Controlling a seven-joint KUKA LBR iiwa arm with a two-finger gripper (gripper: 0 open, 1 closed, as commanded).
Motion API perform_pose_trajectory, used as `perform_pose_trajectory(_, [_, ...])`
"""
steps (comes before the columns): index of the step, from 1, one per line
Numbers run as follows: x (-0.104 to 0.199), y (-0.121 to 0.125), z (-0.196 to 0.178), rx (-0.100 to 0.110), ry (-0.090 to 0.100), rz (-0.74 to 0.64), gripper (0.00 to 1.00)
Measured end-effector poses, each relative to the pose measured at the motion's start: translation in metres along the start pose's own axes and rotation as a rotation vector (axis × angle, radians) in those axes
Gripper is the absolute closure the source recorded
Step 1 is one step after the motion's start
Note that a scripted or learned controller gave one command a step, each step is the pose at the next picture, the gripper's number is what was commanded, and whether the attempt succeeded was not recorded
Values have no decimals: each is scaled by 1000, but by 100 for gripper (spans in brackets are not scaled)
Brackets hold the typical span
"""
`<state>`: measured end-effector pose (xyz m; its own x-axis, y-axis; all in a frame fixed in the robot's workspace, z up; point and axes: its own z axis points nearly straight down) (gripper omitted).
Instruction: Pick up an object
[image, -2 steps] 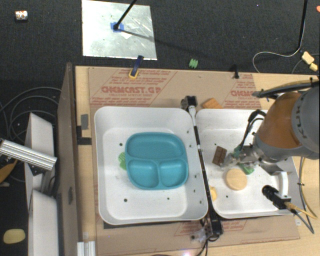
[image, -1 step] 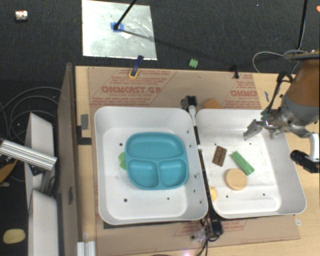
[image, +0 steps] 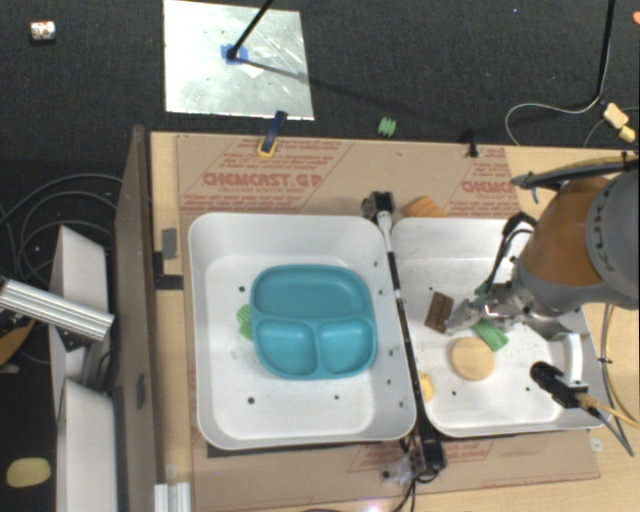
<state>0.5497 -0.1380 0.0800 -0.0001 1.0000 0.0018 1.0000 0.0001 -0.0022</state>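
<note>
Fingers (image: 468, 316) low in right bin (image: 450, 245) — grip unclear — beside brown block (image: 439, 311), tan bun (image: 473, 359).

The arm (image: 590, 240) runs off the frame's right edge. A green piece (image: 243, 320) left of centre pokes out from under the blue divided plate (image: 312, 320), mostly hidden. The gripper (image: 472, 316) tips are too small to read.

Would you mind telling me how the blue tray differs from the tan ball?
The blue tray is a wide, flat dish split into compartments; the tan ball is small and round. The tray lies in the left bin, far from the gripper; the ball lies in the right bin, just below it. Both rest on a bin floor.
</note>
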Motion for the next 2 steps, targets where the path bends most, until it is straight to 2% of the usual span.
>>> perform_pose_trajectory(1, [41,-61,-4,1,1,-1,0])
perform_pose_trajectory(2, [8,-2,-5,-9,-5,-4,0])
